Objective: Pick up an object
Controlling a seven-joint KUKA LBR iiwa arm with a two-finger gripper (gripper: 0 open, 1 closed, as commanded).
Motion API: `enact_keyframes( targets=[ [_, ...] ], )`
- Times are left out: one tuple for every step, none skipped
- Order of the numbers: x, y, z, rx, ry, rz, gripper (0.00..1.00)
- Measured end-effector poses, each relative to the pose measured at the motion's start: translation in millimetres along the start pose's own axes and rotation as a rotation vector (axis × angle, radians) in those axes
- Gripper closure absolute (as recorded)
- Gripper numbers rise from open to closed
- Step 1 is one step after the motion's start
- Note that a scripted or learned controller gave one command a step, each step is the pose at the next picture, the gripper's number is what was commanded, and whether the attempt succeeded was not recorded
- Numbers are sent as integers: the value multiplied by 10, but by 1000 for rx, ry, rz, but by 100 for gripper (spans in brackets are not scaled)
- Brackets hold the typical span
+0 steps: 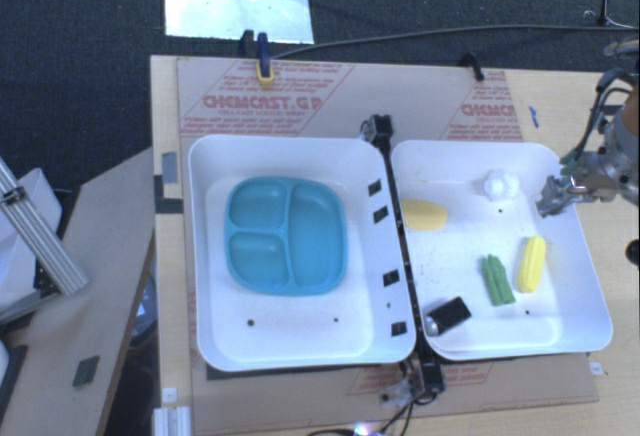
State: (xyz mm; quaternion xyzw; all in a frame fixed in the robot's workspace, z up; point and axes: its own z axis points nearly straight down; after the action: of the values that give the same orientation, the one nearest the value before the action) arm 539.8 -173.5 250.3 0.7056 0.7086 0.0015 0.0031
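The right bin [580, 254] holds a yellow lump [424, 215] near its left wall, a white crumpled piece [501, 185] at the back, a green toy [497, 280], a yellow corn cob [532, 263] beside it, and a black block [448, 314] at the front left. My gripper [556, 196] hangs over the bin's right rim, to the right of the white piece and above the corn cob. Nothing shows between its fingers.
The left bin [215, 324] carries a blue divided plate [287, 234]. A black clip strip [388, 234] runs between the two bins. A cable [420, 34] crosses the back of the bench, and a metal rail [40, 239] lies off to the left.
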Motion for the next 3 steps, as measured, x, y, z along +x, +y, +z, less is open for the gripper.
enact_keyframes(
  targets=[
    [-3, 14, -377, 2, 1, -1, 100],
    [533, -106, -312, 5, 2, -3, 100],
    [987, -30, -265, 3, 2, -3, 100]
  ],
)
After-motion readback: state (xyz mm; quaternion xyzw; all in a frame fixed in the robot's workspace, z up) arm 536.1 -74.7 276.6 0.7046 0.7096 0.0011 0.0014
